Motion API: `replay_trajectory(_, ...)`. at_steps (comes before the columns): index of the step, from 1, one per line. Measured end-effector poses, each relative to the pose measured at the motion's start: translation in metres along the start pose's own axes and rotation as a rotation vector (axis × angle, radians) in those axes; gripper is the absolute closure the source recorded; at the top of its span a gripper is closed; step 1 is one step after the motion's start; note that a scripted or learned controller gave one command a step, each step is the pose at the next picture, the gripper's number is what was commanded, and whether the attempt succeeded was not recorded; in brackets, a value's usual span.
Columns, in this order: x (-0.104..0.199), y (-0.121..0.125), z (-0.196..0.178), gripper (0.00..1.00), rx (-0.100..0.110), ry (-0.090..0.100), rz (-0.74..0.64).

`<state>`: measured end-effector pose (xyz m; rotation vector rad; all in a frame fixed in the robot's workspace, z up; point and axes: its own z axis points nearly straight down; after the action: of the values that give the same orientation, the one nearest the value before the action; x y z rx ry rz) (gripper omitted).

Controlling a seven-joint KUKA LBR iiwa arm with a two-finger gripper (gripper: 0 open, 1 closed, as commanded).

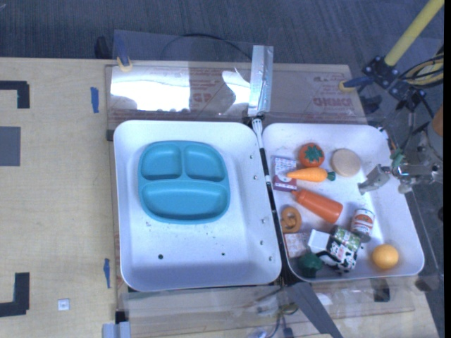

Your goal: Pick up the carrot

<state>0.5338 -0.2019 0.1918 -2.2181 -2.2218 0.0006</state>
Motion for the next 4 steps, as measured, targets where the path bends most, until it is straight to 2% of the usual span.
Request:
replay_trajectory(1, 0.066, 0.017, 0.104, 0.00, -0.009, -0.003, 0.077)
replay_trajectory(2, 0.042, 0.024, 0.062, 0.00, -0.007, -0.004, -0.004)
replay_trajectory(3, 0.100, 0.016, 0.105, 0.00, -0.006, -0.003, -0.237)
replay_trajectory(4, 0.099, 0.018, 0.093, 1.00, -0.013, -0.004, -0.235)
